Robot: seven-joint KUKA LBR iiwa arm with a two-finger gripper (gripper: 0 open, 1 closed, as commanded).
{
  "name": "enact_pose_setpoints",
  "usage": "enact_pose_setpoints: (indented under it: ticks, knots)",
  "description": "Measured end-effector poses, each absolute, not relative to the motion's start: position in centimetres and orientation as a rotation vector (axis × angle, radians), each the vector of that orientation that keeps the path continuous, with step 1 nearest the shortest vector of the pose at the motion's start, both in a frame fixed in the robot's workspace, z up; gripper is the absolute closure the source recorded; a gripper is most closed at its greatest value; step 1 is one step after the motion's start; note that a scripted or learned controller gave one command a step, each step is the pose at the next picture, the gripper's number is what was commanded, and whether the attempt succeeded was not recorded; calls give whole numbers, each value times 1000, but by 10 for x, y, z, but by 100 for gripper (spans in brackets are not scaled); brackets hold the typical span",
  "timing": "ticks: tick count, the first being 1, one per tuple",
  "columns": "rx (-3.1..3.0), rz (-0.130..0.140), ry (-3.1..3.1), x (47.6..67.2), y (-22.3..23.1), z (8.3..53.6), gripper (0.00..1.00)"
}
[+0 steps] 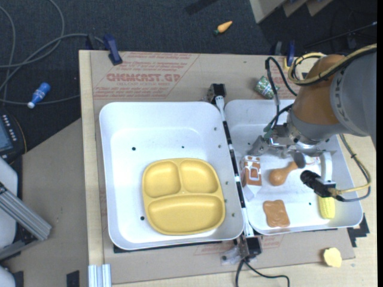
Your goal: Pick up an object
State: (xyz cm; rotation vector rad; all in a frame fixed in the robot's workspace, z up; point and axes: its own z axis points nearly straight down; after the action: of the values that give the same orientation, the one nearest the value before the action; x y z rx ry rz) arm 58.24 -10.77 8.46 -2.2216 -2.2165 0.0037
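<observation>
Nearest the camera, a yellow divided plate (pixel 182 196) lies in the left bin (pixel 119 124). Right of that plate, across the divider, the right bin (pixel 251 115) holds a small orange-and-white carton (pixel 252 171), a brown drumstick-shaped toy (pixel 281 174) just right of the carton, a tan slab (pixel 276 213) below them, and a yellow corn piece (pixel 327 207) furthest from the plate. The arm's gripper (pixel 297 155) hangs over the drumstick toy; whether it is open or grasping anything cannot be made out.
</observation>
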Motion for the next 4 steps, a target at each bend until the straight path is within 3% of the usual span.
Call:
enact_pose_setpoints:
  ticks: [1, 2, 3, 4]
  knots:
    - [-2221, 1, -2215, 560, -148, 85, 0]
    - [-2219, -13, -2236, 595, -82, 192, 0]
    - [-2231, -4, -2223, 588, -129, 235, 0]
    - [-2221, 9, -2212, 575, -162, 120, 0]
